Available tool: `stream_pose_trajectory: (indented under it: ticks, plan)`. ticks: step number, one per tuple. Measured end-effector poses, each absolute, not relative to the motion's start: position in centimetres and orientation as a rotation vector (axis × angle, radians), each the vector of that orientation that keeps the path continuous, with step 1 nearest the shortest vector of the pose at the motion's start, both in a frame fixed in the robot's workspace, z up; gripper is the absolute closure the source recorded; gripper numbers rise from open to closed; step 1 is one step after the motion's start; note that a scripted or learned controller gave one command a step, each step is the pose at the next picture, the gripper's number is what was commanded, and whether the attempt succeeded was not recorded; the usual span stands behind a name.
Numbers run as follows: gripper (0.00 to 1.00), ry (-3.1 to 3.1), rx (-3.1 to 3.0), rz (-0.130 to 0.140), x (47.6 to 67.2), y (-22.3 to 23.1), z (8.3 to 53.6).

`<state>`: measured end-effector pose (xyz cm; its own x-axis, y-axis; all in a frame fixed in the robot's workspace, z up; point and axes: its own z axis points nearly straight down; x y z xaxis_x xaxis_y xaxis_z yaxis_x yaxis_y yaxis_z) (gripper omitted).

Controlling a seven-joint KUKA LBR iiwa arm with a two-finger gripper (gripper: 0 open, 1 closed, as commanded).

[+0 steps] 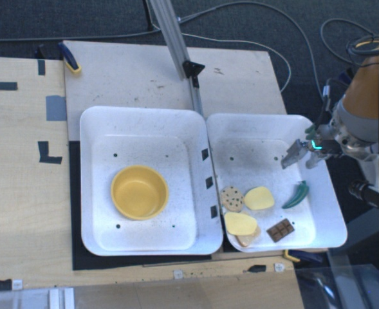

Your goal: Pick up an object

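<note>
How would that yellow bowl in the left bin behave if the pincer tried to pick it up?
The yellow bowl looks like thin plastic, so it is probably light and stiff. Its smooth round wall may slip between fingers; gripping over the rim seems safer. It sits upright on a flat base in the left bin, so a push would likely slide it, not roll it.

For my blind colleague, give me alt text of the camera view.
A robot gripper hovers open over the right bin, above a green pepper, cookie, yellow pieces and chocolate. The left bin holds a yellow bowl.

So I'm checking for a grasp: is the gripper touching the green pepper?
Apart. The camera view shows white bin floor between the gripper and the green pepper.
</note>
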<state>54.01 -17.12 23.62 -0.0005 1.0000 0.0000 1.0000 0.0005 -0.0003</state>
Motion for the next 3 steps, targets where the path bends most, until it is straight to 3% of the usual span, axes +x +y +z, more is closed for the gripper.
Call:
stream_pose_trajectory:
  ticks: [1,3]
  plan:
    - [0.00,-2.222,-2.221,0.001,54.0,-17.1,23.6]
    - [0.00,-2.219,-2.217,0.005,53.2,-16.9,11.3]
